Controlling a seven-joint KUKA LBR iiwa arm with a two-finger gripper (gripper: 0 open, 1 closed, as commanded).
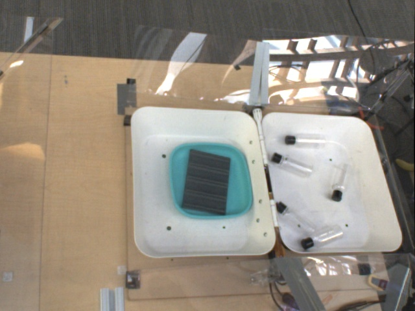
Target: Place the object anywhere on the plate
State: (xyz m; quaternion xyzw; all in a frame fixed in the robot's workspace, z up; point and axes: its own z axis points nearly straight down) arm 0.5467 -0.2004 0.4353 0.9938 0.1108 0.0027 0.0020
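On the left side of the surface [71, 173] you have the left white bin [149, 232], and inside it sits the teal plate [241, 193], roughly centred. Dark grey ribbed object [207, 183] lies flat on that plate, rectangular, long axis running near-to-far with a slight tilt. It sits fully within the plate rim, teal showing on all four sides (a bit more on the right than on the left).

Right white bin [363, 232] touches the left one along the centre seam. It holds several clear vials with black caps, all lying on their sides:
- one near the far edge [305, 138], cap to the left
- one just below it [292, 164], angled, cap toward the seam
- one toward the right [338, 181], cap at the near end
- one at the near edge [322, 238], cap to the left
- a black cap close to the seam [281, 207]; you can't make out its body clearly against the white

Vials are apart from each other, none touching the plate bin's contents.

Fingers: you cannot tell their state from this camera view.

Metal framing [337, 47] runs behind the right bin, with a clear sheet catching glare across the far side of both bins.
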